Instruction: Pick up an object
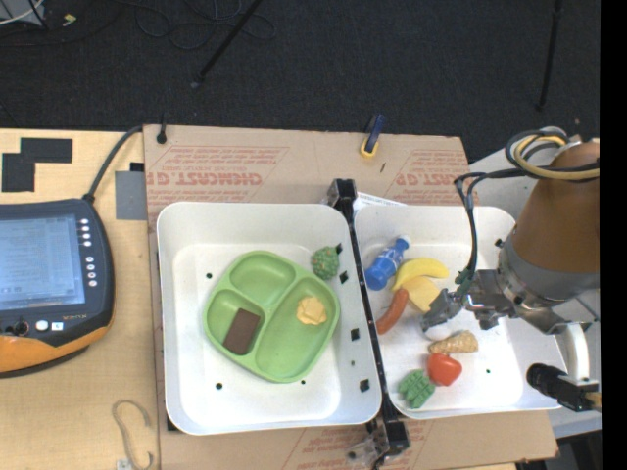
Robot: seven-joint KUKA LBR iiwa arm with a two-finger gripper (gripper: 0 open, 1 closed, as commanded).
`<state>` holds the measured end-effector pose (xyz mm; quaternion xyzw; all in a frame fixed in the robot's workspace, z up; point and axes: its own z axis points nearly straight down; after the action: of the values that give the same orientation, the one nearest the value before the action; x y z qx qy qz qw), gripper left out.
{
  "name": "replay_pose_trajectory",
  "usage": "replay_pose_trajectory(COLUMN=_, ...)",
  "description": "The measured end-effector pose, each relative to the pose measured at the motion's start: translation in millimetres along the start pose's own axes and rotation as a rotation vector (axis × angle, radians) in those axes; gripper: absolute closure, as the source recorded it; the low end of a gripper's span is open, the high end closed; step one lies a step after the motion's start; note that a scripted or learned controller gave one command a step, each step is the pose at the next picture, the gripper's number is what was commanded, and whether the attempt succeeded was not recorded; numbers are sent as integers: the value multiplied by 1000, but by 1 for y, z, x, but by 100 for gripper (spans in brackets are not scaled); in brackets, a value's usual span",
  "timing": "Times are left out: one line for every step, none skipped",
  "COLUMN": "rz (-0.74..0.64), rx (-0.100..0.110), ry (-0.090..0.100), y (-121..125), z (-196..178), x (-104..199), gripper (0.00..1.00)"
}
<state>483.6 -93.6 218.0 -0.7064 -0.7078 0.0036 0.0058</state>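
The right bin [495,385] holds a blue bottle [385,262], a yellow banana [423,268], a yellow wedge [424,293], a red sausage-shaped toy [393,311], a beige cone-like piece [454,342], a red pepper [444,369] and a green broccoli toy [415,389]. My gripper [444,311] hangs low over the middle of this bin. It is just right of the yellow wedge and directly above the beige piece. I see nothing held in it.
In the left bin [186,380] a green divided plate [266,277] carries a brown block [241,330] and a yellow lump [312,310]. A green leafy toy [326,260] rests by its rim. A tablet-like pendant [49,272] lies far left. The arm's bulk [558,233] covers the right bin's right side.
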Motion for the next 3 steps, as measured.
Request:
replay_pose_trajectory(rz=1, rx=0, ry=0, y=10, z=58, x=2, gripper=0)
replay_pose_trajectory(rz=1, rx=1, ry=1, y=2, z=122, x=2, gripper=0)
replay_pose_trajectory(rz=3, rx=-7, ry=-1, y=2, z=132, x=2, gripper=0)
